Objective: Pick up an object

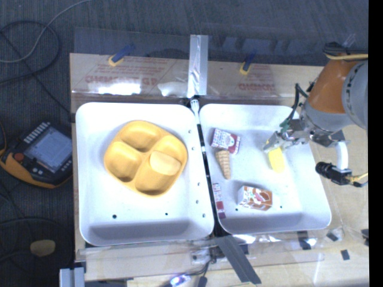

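Pick not yet complete, as far as can be judged. The gripper [280, 141] sits low in the right bin [311, 220], directly over a yellow block [276, 159] near the bin's right side. The block appears to rest on the bin floor, touching or just below the fingertips; no lift is evident. Whether the jaws are apart or closed cannot be told. The arm [335, 94] reaches in from the right, wrist angled down and leftward.

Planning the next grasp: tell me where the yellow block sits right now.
The yellow block lies in the right bin, toward its upper right, just below the gripper and right of the ice cream cone.
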Controlling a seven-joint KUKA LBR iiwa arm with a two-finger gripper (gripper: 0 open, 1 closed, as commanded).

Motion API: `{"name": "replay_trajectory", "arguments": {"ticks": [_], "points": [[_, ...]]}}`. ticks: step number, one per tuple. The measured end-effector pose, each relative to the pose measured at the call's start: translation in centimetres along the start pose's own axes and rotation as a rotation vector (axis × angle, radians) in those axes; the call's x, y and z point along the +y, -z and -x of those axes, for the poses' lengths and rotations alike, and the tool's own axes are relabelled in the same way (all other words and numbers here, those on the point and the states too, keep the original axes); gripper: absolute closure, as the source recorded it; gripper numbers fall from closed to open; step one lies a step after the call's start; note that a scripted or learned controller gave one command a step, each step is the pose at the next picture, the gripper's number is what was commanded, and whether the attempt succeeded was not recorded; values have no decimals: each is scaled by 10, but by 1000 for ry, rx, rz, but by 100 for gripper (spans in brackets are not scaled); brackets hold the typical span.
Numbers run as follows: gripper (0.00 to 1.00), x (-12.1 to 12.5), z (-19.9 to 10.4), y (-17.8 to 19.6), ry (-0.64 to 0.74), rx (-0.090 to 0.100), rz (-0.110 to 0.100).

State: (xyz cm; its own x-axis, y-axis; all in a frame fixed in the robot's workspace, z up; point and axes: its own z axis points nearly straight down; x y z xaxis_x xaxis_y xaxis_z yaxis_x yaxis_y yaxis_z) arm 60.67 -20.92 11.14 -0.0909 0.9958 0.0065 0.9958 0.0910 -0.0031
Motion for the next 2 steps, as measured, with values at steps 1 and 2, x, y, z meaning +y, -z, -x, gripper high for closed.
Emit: {"name": "replay_trajectory", "arguments": {"ticks": [1, 2], "points": [[100, 19, -39, 85, 3, -7, 1], [100, 43, -33, 61, -135, -6, 0]]}}
